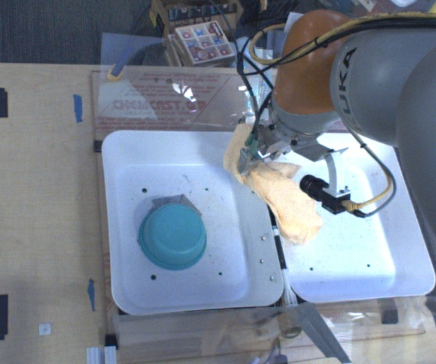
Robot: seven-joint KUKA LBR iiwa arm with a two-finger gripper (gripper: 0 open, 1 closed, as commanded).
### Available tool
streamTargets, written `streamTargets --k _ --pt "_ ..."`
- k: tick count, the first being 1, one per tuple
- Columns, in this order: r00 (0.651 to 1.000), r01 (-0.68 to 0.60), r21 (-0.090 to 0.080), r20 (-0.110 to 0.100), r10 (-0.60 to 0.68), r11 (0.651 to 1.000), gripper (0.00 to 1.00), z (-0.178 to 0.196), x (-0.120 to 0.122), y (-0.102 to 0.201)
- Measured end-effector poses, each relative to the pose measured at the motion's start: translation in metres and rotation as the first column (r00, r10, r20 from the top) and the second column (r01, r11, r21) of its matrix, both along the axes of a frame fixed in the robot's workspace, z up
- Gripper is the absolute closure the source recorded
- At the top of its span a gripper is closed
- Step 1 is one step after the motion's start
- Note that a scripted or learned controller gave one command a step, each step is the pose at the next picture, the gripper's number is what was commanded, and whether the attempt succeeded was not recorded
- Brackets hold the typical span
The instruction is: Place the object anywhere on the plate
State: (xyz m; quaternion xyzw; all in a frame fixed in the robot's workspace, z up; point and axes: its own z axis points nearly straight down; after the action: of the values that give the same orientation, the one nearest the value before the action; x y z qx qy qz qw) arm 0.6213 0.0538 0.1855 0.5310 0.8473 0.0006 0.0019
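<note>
Camera view, starting at the near edge of the bench: the two shallow white bins sit side by side, the left white bin (pixel 127 165) and the right white bin (pixel 384 256) touching along their inner walls. Taking the left bin as the landmark, a round teal plastic plate (pixel 173 236), which reads more like an upturned bowl, rests on its floor towards the near-left part, with a small grey scrap just behind it. A pale yellow crumpled cloth (pixel 290 199) lies draped over the left bin's right wall, its larger part hanging into the right bin and its upper end lifted at the wall's far stretch. Well apart from the plate, the cloth does not touch it. At that lifted end the two-finger gripper (pixel 254 152) is closed on a fold of the cloth, which bunches up around its tips. Above it rises the grey arm with its orange band (pixel 312 51), black and yellow cables looping alongside. Beyond the left bin's far wall lies a clear plastic sheet (pixel 164 105) flat on the wooden bench (pixel 36 203).
</note>
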Motion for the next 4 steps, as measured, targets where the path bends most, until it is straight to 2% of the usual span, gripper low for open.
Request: streamTargets --k 1,2,3,4 --pt "0.998 0.066 0.001 -0.003 -0.066 0.998 1.0 0.022 -0.031 0.08" --pt "0.983 0.181 0.001 -0.002 -0.181 0.983 1.0 0.051 -0.05 0.137" --pt "0.984 0.178 -0.001 -0.006 -0.178 0.984 1.0 0.043 -0.064 0.161" --pt "0.984 0.178 0.0 -0.005 -0.178 0.984 0.0 0.044 -0.064 0.161"
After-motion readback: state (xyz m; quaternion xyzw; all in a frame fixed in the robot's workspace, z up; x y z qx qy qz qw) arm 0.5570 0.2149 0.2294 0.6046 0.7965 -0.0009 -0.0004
